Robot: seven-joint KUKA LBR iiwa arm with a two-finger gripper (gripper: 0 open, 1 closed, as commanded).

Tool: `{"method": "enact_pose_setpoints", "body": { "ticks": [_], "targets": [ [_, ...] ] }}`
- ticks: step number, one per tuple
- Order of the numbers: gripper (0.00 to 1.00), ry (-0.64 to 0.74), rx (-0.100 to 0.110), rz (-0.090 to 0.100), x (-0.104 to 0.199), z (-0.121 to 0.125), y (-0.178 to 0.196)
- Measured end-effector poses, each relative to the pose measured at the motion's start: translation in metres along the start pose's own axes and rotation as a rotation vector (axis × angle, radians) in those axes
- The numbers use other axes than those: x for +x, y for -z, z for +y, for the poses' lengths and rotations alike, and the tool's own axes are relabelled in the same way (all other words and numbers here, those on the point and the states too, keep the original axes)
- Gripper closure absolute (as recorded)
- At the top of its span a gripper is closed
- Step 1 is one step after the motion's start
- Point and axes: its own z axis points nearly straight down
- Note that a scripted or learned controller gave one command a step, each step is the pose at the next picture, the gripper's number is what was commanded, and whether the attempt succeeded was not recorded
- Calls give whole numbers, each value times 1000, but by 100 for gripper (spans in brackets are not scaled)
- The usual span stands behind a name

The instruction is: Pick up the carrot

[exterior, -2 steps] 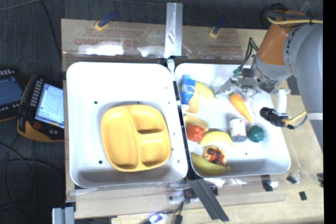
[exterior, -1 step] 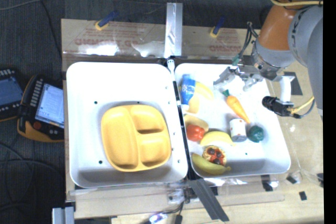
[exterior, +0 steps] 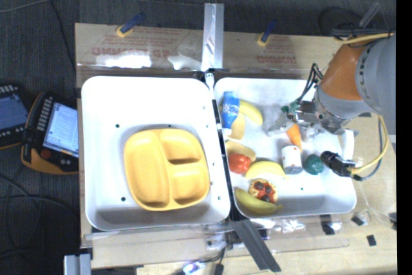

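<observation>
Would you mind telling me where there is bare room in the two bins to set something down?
The left bin has bare floor all around the yellow divided plate, widest along its far edge. In the right bin, the near right corner beyond the teal object is free. The middle is crowded: carrot, white can, bananas, gripper.

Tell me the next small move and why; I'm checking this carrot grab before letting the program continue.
Probably a short, straight lift. The gripper sits right over the carrot in the right bin, and the white bottle stands close below it, so sideways motion risks knocking that over.
</observation>
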Motion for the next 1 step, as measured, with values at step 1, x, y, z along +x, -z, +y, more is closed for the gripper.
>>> {"method": "enact_pose_setpoints", "body": {
  "ticks": [1],
  "targets": [
    [100, 1, 0, 2, 1, 0, 9]
  ]
}}
